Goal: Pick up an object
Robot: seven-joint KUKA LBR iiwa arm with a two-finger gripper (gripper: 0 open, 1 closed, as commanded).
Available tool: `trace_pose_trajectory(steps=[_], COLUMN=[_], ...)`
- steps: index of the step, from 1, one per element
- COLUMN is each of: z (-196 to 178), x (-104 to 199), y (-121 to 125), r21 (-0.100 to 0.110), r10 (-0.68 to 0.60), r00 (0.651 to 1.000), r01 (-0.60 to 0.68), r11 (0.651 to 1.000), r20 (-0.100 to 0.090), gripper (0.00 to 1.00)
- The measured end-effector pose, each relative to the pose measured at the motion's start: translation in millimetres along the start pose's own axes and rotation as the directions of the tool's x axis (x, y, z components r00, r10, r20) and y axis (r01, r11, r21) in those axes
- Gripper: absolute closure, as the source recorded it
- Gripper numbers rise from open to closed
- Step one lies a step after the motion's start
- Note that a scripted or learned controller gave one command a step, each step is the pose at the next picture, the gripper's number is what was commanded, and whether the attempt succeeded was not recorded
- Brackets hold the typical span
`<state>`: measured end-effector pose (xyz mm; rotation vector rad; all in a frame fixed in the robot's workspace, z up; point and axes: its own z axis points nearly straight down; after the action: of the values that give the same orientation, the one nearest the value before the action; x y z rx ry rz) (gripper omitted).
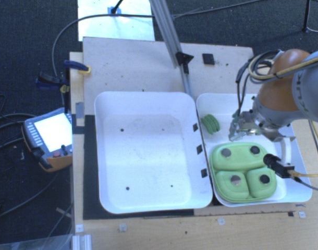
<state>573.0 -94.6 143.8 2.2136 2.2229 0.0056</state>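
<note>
The grey two-finger gripper (241, 129) is hovering in the right white bin (304, 191), its grip state unclear, between a small ribbed green object (210, 123) and a large green moulded tray (244, 172) filling the near edge.

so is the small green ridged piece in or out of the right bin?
In. The small green ridged piece lies on the right bin floor, near its upper-left corner.
</note>
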Motion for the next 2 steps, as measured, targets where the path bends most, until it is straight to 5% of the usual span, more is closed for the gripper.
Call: trace_pose_trajectory(steps=[2], z=[-93.3], x=[8.6], y=[-5.7], r21=[0.0], r10=[0.0], r00=[1.0], r01=[0.0], r11=[1.0], r20=[0.0], gripper=[1.0])
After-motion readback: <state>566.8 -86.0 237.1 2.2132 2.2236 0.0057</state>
